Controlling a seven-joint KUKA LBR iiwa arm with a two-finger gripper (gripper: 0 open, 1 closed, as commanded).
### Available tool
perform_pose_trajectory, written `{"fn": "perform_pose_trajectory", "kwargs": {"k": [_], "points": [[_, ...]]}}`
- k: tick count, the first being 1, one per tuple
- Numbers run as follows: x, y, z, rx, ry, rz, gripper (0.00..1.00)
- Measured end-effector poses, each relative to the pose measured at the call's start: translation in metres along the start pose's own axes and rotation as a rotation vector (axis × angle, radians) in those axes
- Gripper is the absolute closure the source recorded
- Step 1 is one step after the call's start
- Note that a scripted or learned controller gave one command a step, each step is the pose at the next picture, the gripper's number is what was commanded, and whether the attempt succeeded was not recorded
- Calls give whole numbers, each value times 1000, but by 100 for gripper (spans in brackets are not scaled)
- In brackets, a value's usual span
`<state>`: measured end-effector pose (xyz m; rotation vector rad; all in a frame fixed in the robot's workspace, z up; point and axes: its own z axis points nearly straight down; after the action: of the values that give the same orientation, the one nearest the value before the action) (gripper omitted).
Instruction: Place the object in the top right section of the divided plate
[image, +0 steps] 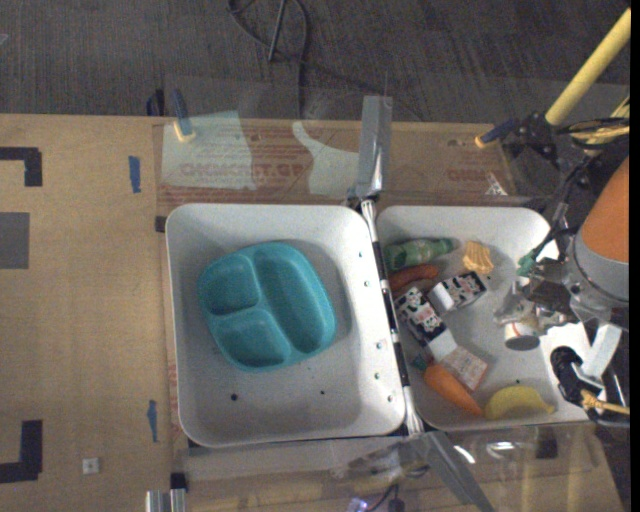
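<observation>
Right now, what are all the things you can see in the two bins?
Teal plastic divided plate: one, teal, middle of left white bin.
Green bottle-like toy: one, green, top of right white bin.
Black-and-white cow-print cartons: two, centre of right bin.
Orange carrot toy: one, orange, bottom of right bin.
Yellow banana toy: one, yellow, bottom right.
Small orange-yellow toy: one, near top.
Robot hand: one, grey, over right bin's right side.

divided plate (266, 303) in left bin (190, 380) | carrot (452, 389), banana (518, 402) in right bin (500, 222)
</observation>
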<state>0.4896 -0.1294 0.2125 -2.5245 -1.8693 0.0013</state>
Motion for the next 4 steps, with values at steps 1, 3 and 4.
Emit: {"fn": "perform_pose_trajectory", "kwargs": {"k": [1,3,4], "points": [[19,14,38,4,1,-87,100],[7,-13,98,-1,0,-397,100],[50,-26,29,-2,-1,-183,100]]}}
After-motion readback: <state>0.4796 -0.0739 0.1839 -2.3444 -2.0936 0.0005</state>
